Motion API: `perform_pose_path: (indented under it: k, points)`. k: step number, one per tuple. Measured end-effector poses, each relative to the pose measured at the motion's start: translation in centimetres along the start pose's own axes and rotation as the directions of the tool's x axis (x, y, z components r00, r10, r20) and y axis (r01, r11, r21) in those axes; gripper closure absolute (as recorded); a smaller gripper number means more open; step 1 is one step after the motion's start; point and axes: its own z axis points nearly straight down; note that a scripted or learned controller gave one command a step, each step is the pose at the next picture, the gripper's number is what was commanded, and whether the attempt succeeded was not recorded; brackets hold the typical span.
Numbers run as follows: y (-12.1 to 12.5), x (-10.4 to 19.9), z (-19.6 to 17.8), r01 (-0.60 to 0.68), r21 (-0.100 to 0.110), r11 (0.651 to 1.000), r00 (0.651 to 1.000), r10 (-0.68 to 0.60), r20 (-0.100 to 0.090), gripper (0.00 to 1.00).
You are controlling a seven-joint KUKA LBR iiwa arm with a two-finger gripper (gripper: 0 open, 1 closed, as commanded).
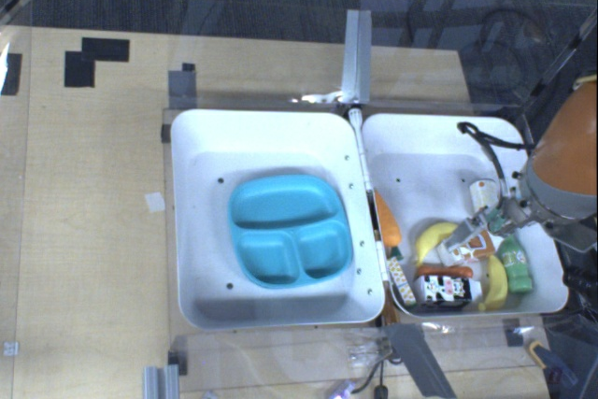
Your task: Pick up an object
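Banana [432,240] in right bin [420,154], hand [478,227] just above it.
We cannot tell the hand's state; blue tray [285,229] lies in left bin [201,154].

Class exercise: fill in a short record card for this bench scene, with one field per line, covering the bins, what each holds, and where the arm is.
left bin: holds a blue divided tray, lying flat near the middle
right bin: holds a cluster of items in its near part
items in cluster: yellow banana, second banana, orange carrot along the left wall, green item, dark packet
arm: enters from the right, orange band above the wrist
gripper: low over the cluster, beside the yellow banana
hold: nothing seen between its fingers
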Motion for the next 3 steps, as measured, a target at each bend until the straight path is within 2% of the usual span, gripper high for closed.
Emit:
perform_pose_path:
  k: [1, 2, 3]
  points:
    - [4.5, 2.3, 8.7, 0.252, -0.007, 0.968, 0.968, -0.252, 0.009, 0.0]
    - [2.1, 3.4, 8.7, 0.078, -0.02, 0.997, 0.997, -0.078, 0.015, 0.0]
    - [7.2, 1.0, 8.8, -0.055, -0.01, 0.998, 0.998, 0.055, 0.005, 0.0]
